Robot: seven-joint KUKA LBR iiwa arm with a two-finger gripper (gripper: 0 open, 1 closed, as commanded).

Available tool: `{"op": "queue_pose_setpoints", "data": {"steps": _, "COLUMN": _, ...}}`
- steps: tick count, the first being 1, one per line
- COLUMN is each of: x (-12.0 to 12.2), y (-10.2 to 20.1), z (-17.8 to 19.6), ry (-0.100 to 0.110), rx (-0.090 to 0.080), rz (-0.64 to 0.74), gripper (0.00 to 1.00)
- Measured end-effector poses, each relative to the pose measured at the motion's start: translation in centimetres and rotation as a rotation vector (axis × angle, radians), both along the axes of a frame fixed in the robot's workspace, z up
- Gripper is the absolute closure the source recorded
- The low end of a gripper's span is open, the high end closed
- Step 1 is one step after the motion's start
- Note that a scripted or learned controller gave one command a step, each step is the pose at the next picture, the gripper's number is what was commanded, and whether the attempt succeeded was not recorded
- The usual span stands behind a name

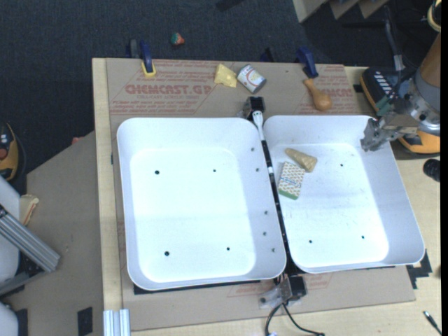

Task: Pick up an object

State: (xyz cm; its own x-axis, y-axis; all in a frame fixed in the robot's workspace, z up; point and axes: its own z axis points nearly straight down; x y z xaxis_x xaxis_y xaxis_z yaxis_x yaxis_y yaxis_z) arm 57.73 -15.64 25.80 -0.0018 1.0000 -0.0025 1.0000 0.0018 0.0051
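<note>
Cone-shaped tan piece (301,159) lies in my right bin (392,208), toward ten o'clock, touching a patterned block (292,180). My pincer (372,137) hovers over the two o'clock rim; its state I cannot tell.

The two bins, the left bin (189,201) and the right bin (350,215), are plain white, each with a few small black dots on the floor. In the right bin lies a tan cone-shaped piece (302,159), and beside it a flat packet (291,180) with a fine green and white pattern. The board (210,86) under the bins is light brown with faded red letters. On its far part are a yellow piece (225,76), a white and grey small can (251,78), and a brown and orange pear-shaped thing (318,95). Two clamps (145,56) are blue with yellow. The floor (70,19) is dark blue-grey. The gripper (372,136) at the right is grey metal.
</note>
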Motion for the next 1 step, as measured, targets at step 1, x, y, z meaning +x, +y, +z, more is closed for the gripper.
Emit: {"op": "queue_pose_setpoints", "data": {"steps": 1, "x": -6.26, "y": -1.67, "z": 28.79, "ry": -0.016, "rx": -0.005, "rz": -0.002, "gripper": 1.0}}
